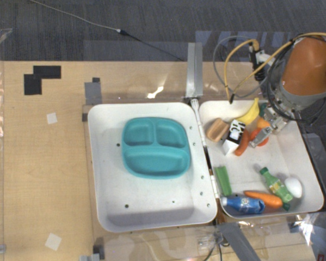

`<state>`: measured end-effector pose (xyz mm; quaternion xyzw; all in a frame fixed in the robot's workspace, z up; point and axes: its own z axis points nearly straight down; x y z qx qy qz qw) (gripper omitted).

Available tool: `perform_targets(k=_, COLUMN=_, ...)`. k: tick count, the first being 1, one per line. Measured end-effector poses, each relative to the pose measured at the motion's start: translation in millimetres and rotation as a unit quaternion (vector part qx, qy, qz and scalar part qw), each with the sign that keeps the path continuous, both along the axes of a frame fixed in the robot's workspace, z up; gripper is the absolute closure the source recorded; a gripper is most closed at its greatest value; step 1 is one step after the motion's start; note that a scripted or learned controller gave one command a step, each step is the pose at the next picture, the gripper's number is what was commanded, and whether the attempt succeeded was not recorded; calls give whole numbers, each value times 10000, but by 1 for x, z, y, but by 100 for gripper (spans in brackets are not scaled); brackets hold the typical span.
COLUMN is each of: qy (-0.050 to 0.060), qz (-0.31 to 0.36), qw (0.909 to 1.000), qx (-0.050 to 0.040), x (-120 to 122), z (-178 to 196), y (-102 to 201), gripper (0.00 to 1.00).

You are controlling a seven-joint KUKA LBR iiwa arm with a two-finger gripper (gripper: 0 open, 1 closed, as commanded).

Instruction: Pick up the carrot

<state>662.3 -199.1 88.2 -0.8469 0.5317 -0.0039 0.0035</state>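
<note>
Wooden surface [40,177] carries two white bins; the gripper [259,134] hangs over the right bin [312,168], grasp state I cannot tell. Approach step, I judge: the orange tapered carrot [263,198] lies well apart at that bin's front, so the arm must travel there.

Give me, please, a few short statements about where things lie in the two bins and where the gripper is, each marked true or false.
1. The teal divided plate lies in the left bin. True.
2. A carrot lies near the front edge of the right bin, beside the blue can. True.
3. The gripper hangs over the left bin. False: it is over the back part of the right bin, near the banana.
4. The green bottle stands on the teal plate. False: it lies in the right bin, next to the white egg.
5. The green block lies in the right bin close to the divider between the bins. True.
</note>
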Motion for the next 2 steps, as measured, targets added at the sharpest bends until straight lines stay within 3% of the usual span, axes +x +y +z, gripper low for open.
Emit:
perform_targets(k=1, qy=-13, qz=-32, qw=10000, qx=23, x=1, z=12, y=1, gripper=100)
perform_targets(k=2, qy=-42, qz=-1805, qw=9836, qx=15, x=1, z=132, y=9, gripper=100)
